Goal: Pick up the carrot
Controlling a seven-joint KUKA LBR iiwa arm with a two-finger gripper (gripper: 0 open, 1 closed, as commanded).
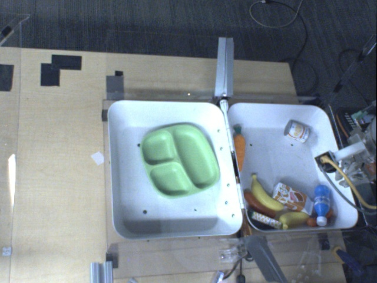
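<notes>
Camera view: my gripper [357, 166], grip state can't tell. Carrot [239, 150] well apart from it, across bin [268, 158], hugging far wall. Risk: clipping wall, carrot slipping.

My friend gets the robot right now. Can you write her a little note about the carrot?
The gripper sits over the right bin's right rim, far from the carrot.
The carrot lies along that bin's left wall, green top toward the back, apart from the bananas.
Done: nothing yet; the carrot is not picked up.
Left: cross the bin, grasp the carrot, lift it.
</notes>
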